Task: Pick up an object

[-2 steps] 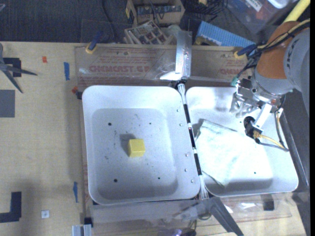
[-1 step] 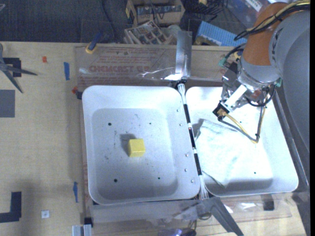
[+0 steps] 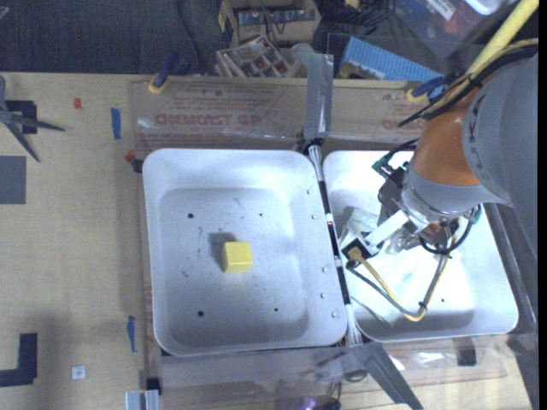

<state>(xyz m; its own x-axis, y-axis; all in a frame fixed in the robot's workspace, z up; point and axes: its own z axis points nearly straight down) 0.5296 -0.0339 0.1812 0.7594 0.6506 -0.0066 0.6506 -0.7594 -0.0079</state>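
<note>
A small yellow cube (image 3: 238,256) lies near the middle of the left bin (image 3: 171,186), casting a short shadow to its upper left. My gripper (image 3: 416,233) hangs low over the middle of the right bin (image 3: 487,306), under the grey wrist and orange band. It is well to the right of the cube, beyond the ridge between the bins. Nothing shows beneath or beside the gripper in the right bin.
The two bins meet at a raised ridge (image 3: 329,229). A cardboard sheet (image 3: 222,114) lies behind them, and the wooden bench (image 3: 60,229) stretches to the left. The arm's body covers the right bin's upper right corner.
</note>
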